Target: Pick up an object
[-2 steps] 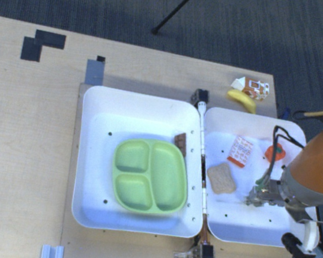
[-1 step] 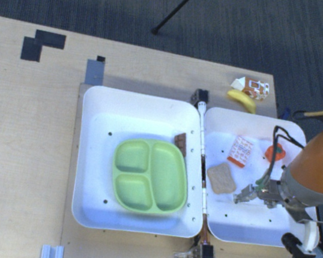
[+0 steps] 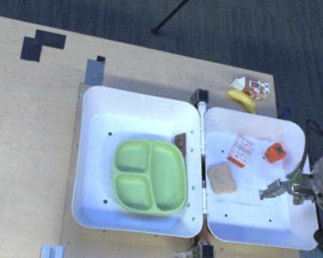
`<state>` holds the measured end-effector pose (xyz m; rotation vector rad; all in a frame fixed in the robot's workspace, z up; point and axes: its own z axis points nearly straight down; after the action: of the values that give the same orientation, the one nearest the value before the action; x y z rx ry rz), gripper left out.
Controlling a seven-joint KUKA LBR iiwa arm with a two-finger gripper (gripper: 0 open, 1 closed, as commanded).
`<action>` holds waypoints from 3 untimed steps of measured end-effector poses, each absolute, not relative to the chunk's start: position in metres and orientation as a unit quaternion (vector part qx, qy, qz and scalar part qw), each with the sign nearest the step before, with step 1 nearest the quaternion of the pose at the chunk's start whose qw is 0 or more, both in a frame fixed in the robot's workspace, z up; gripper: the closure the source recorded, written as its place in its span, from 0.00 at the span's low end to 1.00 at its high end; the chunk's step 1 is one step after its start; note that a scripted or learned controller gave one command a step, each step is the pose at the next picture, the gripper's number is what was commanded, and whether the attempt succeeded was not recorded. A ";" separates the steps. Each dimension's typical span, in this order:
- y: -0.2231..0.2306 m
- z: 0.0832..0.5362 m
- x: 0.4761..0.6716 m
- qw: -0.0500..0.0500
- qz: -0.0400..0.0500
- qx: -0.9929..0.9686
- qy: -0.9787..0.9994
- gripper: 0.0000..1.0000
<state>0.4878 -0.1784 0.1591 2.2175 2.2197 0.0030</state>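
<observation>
Tool (image 3: pixel 273 190) poised low over right bin (image 3: pixel 294 135), fingers apart, nothing between them. Bread slice (image 3: pixel 221 178) nearest, flat, likely target. Green tray (image 3: pixel 150 176) fills left bin (image 3: pixel 100 110).

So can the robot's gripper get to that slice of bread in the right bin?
Probably yes. The gripper hangs over the right bin, and only bare white floor lies between it and the bread slice.
</observation>
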 end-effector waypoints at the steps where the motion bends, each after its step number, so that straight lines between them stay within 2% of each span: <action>1: -0.151 0.087 0.489 0.003 0.002 0.706 0.708 0.00; 2: -0.151 0.098 0.491 0.005 0.003 0.706 0.708 1.00; 3: -0.151 0.098 0.490 0.005 0.003 0.706 0.708 0.00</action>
<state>0.4905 -0.1506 0.0978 2.2106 2.2182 0.0106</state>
